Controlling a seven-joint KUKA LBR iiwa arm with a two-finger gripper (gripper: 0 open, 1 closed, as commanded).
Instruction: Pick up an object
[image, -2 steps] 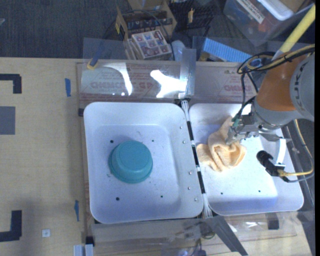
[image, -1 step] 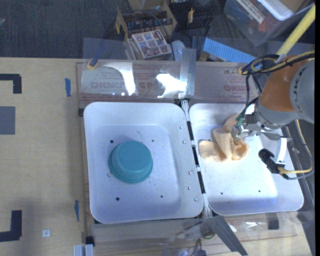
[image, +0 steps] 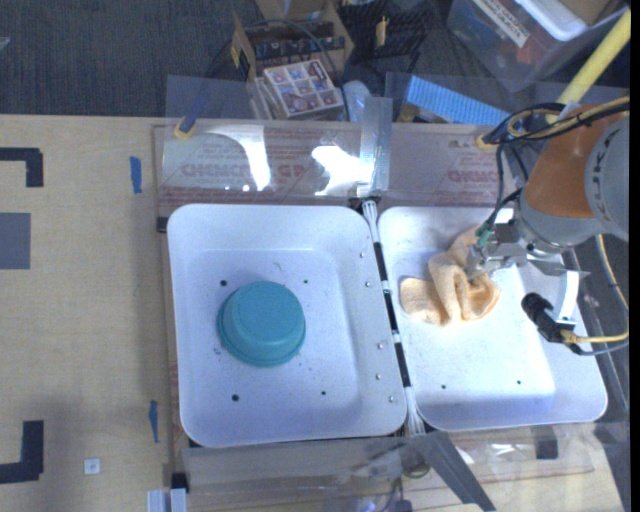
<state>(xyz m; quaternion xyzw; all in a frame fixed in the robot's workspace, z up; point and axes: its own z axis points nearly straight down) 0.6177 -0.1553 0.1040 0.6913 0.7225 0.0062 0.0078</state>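
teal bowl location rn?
In the camera view, the teal bowl sits upside down in the left bin, slightly left of its centre, well apart from the tan cloth in the right bin.

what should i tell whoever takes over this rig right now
Gripper: down in the right bin, at the top of the crumpled tan cloth; finger state and any hold unclear from this view.
Things: the cloth lies in the right bin's upper left; a teal bowl, upside down, sits in the left bin.
Done: nothing visibly lifted.
Left: secure one object and raise it.
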